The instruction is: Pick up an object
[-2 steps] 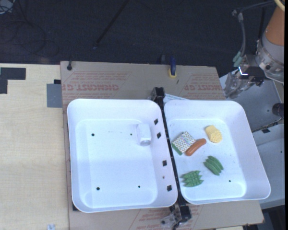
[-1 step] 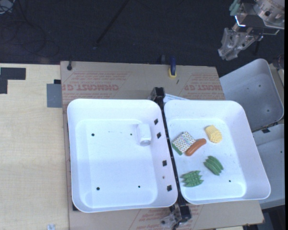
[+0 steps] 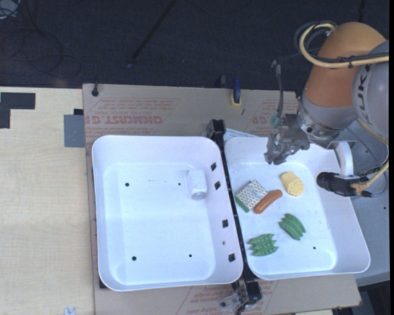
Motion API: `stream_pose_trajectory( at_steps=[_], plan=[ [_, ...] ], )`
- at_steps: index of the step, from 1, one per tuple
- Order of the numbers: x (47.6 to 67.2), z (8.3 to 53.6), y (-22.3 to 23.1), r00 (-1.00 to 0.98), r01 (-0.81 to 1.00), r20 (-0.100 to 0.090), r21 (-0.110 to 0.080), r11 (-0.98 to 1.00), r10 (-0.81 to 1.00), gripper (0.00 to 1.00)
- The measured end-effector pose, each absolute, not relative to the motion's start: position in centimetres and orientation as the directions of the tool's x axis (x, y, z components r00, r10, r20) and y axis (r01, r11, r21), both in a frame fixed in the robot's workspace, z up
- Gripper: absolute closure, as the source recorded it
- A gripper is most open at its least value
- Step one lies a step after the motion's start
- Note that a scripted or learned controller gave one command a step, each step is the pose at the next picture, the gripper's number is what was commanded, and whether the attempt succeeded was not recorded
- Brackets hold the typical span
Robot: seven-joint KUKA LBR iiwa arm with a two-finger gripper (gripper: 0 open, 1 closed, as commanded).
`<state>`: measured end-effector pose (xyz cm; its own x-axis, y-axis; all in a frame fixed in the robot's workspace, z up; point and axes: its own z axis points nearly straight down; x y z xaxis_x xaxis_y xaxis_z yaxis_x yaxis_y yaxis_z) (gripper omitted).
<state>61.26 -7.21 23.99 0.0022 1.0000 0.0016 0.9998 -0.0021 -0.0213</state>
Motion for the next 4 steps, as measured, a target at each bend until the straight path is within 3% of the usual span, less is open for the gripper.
stream_pose_trajectory(
  at_steps=[1,4],
  plan=[
    [54.6,32.7,-1.6,-0.005,1.000,0.003,0.003,0.005,1.000,1.00],
    [54.7,35.0,-2.0,-0.009,1.000,0.000,-0.011,0.009,1.000,1.00]
  ],
)
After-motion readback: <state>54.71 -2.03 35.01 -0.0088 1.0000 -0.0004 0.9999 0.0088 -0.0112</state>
